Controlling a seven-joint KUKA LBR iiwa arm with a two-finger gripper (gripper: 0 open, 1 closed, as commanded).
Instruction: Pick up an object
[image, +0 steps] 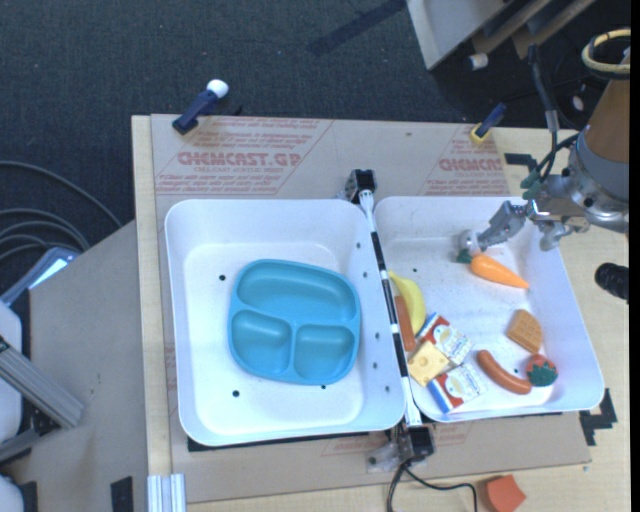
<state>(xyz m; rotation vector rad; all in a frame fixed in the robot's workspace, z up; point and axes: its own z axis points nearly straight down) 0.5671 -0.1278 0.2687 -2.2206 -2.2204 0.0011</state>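
One gripper (468, 245) hangs by the carrot (497, 270), grip state unclear; closing off-centre could roll it away.

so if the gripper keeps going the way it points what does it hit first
Probably the toy carrot: the gripper points down-left, with its tip right at the carrot's green end. Depth is unclear, so it may reach the right bin floor instead.
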